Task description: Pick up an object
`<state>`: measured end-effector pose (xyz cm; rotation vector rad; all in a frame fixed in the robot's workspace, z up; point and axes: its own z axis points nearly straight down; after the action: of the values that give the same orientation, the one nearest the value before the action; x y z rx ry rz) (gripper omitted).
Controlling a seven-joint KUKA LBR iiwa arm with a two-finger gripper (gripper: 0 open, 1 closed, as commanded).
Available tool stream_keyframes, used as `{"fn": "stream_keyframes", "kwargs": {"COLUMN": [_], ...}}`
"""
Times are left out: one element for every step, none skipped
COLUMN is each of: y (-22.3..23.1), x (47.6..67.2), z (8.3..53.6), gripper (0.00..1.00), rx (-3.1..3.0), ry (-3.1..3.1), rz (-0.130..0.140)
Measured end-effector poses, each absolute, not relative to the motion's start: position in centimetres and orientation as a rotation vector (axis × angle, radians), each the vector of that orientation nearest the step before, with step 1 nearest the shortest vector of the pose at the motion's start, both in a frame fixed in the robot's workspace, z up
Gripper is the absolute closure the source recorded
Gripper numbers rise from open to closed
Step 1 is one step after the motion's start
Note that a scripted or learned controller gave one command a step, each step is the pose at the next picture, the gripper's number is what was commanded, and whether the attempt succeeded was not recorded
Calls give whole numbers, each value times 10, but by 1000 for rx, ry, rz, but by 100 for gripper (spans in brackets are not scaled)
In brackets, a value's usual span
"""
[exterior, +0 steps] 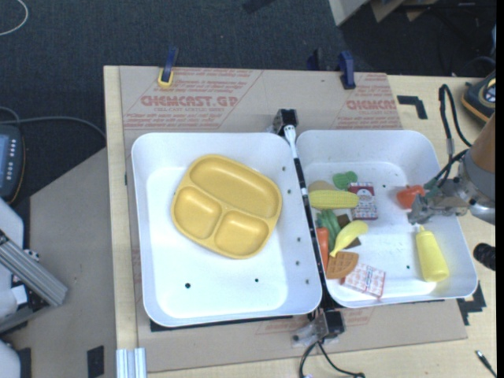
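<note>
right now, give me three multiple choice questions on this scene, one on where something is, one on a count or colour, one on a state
1. Where does the yellow divided plate lie?
A. in the left bin
B. in the right bin
C. on the cardboard

2. How many compartments does the plate have?
A. two
B. three
C. five

3. How does the yellow bottle rest?
A. upright on its base
B. lying on its side
C. propped on the corn cob

Answers:
1. A, the plate sits on the floor of the left bin.
2. B, one long section and two smaller ones show.
3. B, it lies flat on the floor of the right bin, below the claw and apart from the corn cob.
</note>
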<state>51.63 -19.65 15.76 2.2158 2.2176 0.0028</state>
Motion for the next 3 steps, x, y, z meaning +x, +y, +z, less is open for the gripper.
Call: {"fn": "stream_keyframes", "kwargs": {"y": [-195, -195, -146], "x": [520, 521, 517], "z": [201, 227, 218], "gripper": [100, 100, 100], "rx": [2214, 2216, 2220], "ry": [2218, 2219, 2228], "rz": [4, 3, 0]}}
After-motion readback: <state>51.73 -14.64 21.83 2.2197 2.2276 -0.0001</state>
